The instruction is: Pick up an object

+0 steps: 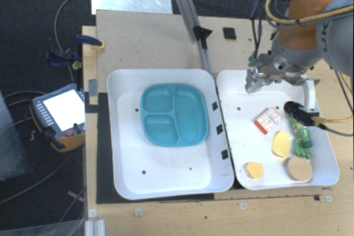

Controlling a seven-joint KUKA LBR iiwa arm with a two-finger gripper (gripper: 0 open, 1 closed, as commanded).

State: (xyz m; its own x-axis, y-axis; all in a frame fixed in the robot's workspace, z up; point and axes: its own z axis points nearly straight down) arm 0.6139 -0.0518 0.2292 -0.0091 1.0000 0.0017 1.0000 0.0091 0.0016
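You see a red-and-white packet (269, 119), a yellow wedge (281, 144), a green toy (302, 140), an orange-yellow piece (254, 169) and a tan disc (299, 168) lying apart in the right bin (235, 119).

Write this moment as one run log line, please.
gripper: over right bin, far end | holding: nothing seen | divided plate: left bin

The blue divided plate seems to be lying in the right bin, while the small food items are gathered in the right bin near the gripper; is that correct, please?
Not quite: the camera view shows the blue divided plate lying in the left bin, not the right one. The rest holds: the small food items are gathered in the right bin, with the gripper over its far end.
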